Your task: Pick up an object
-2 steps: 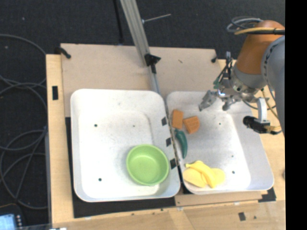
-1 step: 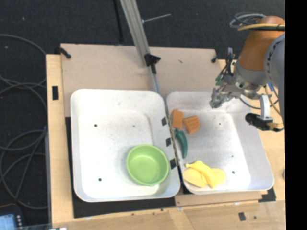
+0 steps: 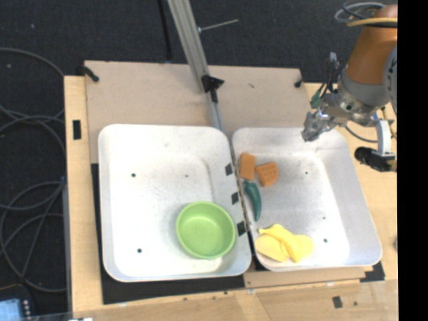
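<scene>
My gripper (image 3: 311,132) hangs over the far edge of the right bin (image 3: 334,199), with nothing visible between its fingers. In that bin, near its left wall, lie two orange blocks (image 3: 257,170), a teal curved object (image 3: 253,198) below them, and a yellow banana-like object (image 3: 285,243) at the near left corner. A green bowl (image 3: 205,229) sits in the left bin (image 3: 140,179) toward its near right corner. The gripper stands well to the right of and beyond the orange blocks.
A grey metal pole (image 3: 192,45) slants from the top of the view down to the gap between the bins. Brown board (image 3: 154,92) lies behind the bins. Black cables (image 3: 27,159) trail on the dark floor at left.
</scene>
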Available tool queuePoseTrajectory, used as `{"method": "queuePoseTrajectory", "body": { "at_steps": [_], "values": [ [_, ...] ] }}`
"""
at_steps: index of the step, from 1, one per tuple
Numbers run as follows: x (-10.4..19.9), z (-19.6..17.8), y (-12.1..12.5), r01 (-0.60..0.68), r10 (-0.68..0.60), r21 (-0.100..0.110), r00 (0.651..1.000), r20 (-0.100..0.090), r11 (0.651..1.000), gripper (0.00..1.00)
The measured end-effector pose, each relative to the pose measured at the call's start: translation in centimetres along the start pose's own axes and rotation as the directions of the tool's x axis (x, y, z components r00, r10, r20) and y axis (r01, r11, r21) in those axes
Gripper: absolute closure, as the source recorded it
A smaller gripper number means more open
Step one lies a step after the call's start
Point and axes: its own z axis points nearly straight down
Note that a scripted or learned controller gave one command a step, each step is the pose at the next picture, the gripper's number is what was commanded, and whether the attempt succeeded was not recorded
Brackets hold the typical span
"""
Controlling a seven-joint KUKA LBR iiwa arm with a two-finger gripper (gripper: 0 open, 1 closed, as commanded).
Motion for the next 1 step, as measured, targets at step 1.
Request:
{"method": "queuePoseTrajectory", "body": {
  "at_steps": [1],
  "values": [
    [-0.18, -5.17, 0.14, 0.003, -0.003, -0.001, 1.0, 0.0, 1.0, 1.0]
  ]
}}
